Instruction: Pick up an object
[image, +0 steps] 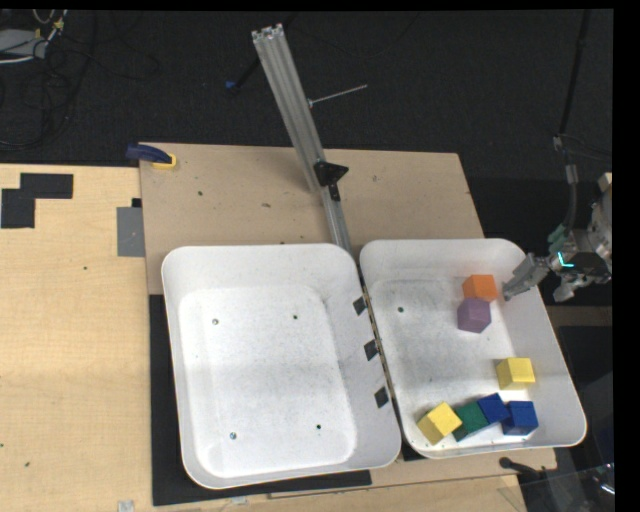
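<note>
Bench (400, 200) surface of pale wood carries two shallow white bins side by side, and a slanted metal rail (295, 110) runs down from the dark background toward the seam between them. Much of the arm (600, 225) is cut off at the right edge, so little more than the wrist end shows. Its gripper (545, 268) sits at the upper right rim of the right bin (440, 262), with a grey finger (520, 278) pointing down toward the orange block (480, 287); it is too small and blurred to judge, so I cannot tell whether the claw is released or clenched, and nothing is seen held in it.

Left bin (200, 270) shows only its speckled floor with a few dark dots. Right bin holds all the blocks. Orange block lies near the upper right, just beside the finger tip, and a purple block (474, 316) sits directly below it, touching or nearly so. A yellow block (516, 373) lies alone near the right wall. Along the front wall a cluster crowds together: another yellow block (438, 422), a green block (468, 419), and two blue blocks (492, 407) (521, 416), partly overlapping so their edges are hard to separate.
</note>
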